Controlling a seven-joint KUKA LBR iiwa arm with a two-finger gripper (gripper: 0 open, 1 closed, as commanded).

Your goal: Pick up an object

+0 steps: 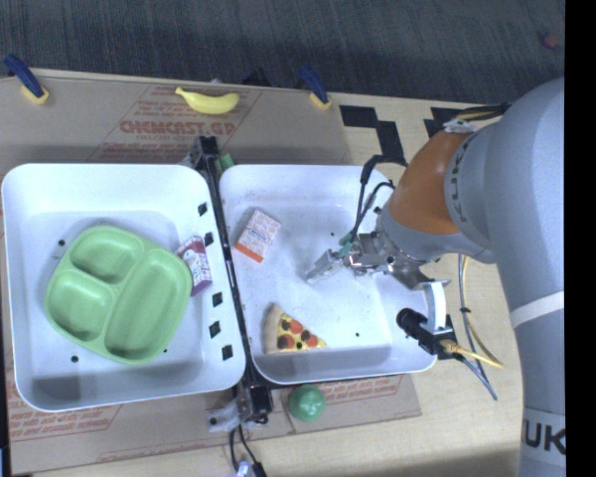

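My gripper (318, 266) hangs low over the middle of the right bin (308, 182), its fingers pointing left with a small gap and nothing between them. A small orange-and-white box (257, 236) lies up and to the left of it, a hand's width away. A pizza slice toy (292, 332) rests near the bin's front wall, below and left of the gripper. The arm's orange band (425, 192) sits over the bin's right side.
The left bin (30, 192) holds a green divided plate (117, 291) and a small dark packet (196, 261) by its right wall. A yellow banana (208, 98) lies on the cardboard behind the bins. A green ball (305, 401) sits in front of the right bin.
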